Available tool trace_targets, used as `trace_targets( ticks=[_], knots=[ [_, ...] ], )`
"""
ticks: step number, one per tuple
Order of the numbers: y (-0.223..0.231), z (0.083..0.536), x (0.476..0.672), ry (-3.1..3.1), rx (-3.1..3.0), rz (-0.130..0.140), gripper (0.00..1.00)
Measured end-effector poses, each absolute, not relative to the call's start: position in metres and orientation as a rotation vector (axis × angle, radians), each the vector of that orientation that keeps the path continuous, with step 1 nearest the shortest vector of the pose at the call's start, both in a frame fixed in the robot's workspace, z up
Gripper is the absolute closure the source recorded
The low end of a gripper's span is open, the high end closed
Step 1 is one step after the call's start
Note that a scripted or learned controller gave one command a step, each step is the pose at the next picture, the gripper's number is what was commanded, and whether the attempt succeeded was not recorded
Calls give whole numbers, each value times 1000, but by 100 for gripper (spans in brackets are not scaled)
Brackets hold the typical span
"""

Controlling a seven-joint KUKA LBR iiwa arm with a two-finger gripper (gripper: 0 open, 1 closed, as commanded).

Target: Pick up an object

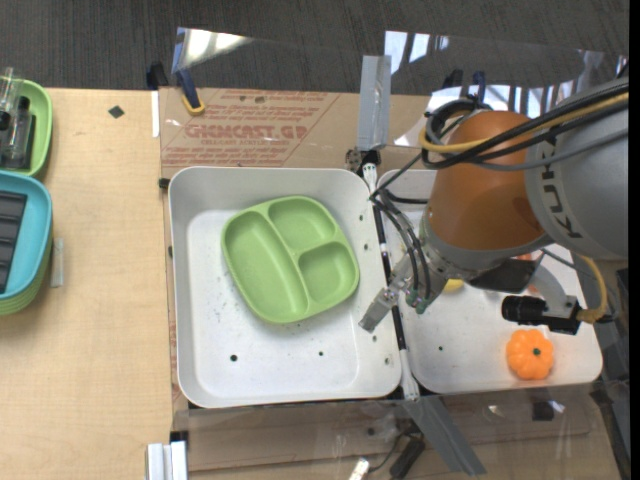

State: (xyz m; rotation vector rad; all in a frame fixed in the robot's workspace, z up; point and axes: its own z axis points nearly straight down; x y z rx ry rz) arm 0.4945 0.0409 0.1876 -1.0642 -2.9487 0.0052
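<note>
A light green divided plate [290,258] lies flat in the left white bin [200,358], toward its back right. A small orange pumpkin-shaped object [530,354] sits in the right white bin [450,363] near its front right corner. My gripper [392,306] hangs low over the wall between the two bins, just right of the plate's edge and well left of the pumpkin. The bulky orange and grey wrist above hides much of the right bin. A bit of yellow [455,285] and a bit of red [520,264] peek out from under the arm.
Cardboard [260,128] lies behind the left bin. Stacked green and teal trays [25,228] sit at the bench's far left edge. Bare wooden benchtop [90,368] spreads to the left of the bins.
</note>
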Motion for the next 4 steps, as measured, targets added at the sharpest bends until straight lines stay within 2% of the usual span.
trace_targets(
  ticks=[1, 2, 3, 4],
  knots=[
    [86, 266, 479, -3021, -846, 5, 0],
    [140, 101, 491, -3036, -784, 6, 0],
    [194, 278, 495, -3025, -851, 3, 0],
    [119, 173, 477, -3005, -910, 4, 0]
  ],
)
